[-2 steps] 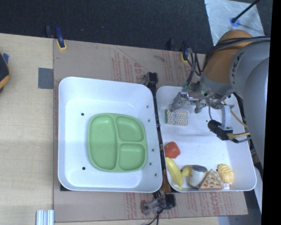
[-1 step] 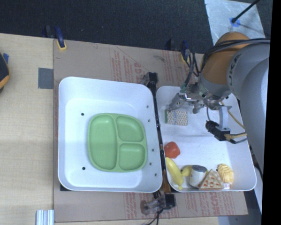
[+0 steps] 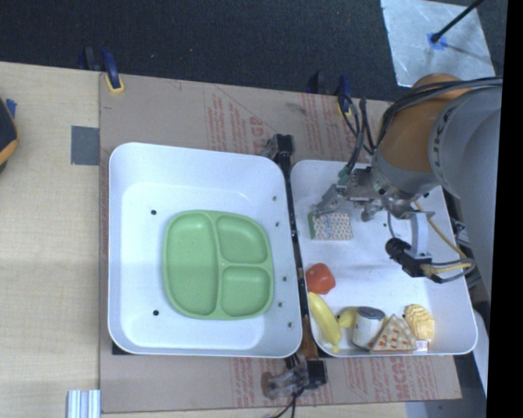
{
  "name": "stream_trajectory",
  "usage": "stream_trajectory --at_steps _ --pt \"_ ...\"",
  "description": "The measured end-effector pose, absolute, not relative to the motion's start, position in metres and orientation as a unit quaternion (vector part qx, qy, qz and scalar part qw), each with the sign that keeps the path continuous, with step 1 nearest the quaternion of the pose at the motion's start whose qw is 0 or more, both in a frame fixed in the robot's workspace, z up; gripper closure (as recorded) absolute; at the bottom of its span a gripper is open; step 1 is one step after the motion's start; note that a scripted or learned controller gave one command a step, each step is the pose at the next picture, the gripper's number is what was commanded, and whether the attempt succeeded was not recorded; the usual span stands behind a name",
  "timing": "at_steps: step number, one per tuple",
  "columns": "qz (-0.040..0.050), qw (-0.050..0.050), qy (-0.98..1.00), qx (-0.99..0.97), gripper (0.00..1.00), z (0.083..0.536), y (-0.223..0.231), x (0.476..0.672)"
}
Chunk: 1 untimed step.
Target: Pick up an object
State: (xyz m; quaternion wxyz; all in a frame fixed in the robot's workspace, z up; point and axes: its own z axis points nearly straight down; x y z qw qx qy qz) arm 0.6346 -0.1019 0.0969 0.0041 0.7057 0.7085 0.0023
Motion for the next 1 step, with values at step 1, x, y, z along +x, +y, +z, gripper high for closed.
stream_trajectory --at_steps 1 --pt "-0.0005 0.000 0.709 0.705 0.00 0.0926 -0.1082 0.6568"
